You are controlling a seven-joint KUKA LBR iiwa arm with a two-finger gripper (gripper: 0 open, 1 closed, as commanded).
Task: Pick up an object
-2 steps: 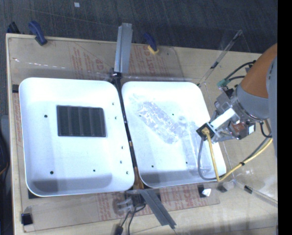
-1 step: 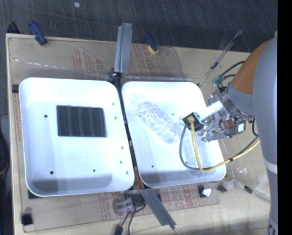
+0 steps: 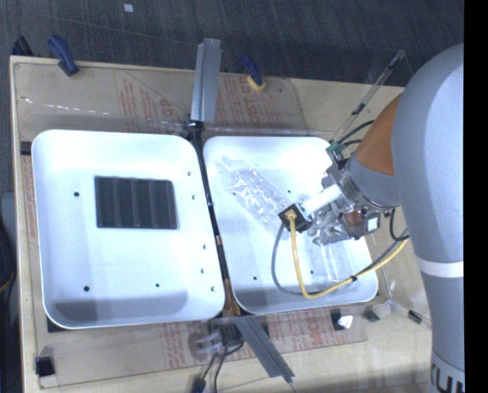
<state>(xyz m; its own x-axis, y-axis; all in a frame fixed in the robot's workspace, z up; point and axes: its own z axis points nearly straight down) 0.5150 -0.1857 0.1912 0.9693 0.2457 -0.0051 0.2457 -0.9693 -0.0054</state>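
So the big grey arm (image 3: pixel 428 178) fills the right side of the frame, reaching over the right bin (image 3: pixel 252 297). The left bin (image 3: pixel 64 219) in the left half has a dark ribbed tray (image 3: pixel 136 202) lying flat in it. The likely target is the crinkly clear plastic piece (image 3: pixel 252 188) in the upper middle of the right bin. The gripper (image 3: pixel 330 228) sits just right of it; can't tell its state. I'd shift left, center over the plastic, then drop straight down, since it's thin and slippery.
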